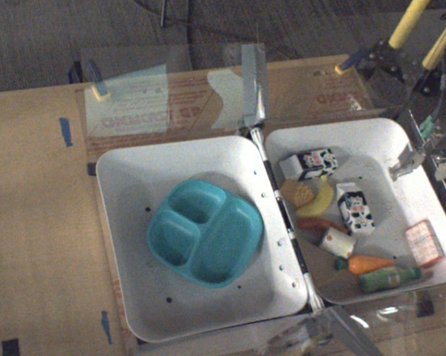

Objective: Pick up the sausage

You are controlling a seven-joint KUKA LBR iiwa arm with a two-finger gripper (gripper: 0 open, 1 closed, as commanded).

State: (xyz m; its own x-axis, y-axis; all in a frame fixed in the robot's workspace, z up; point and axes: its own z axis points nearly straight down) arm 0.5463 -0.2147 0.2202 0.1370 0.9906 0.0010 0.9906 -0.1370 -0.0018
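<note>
In the left bin (123, 227) I see a teal divided plate (206, 232). In the right bin (435, 210) lie two milk cartons (315, 163), a banana (321, 198), a carrot (370, 262) and a green bottle (389, 277). The sausage (312, 224) lies just below the banana, near the bin's left wall. At the right edge of the frame, the gripper (416, 157) hangs over the bin's upper right corner; I cannot tell how wide it stands.

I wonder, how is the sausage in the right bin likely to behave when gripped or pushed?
The sausage looks slim and rounded, so it would probably roll if nudged. It lies close between the banana and the white bottle, so those may shift with it. Its smooth toy-like look suggests light and stiff, perhaps slippery.
</note>
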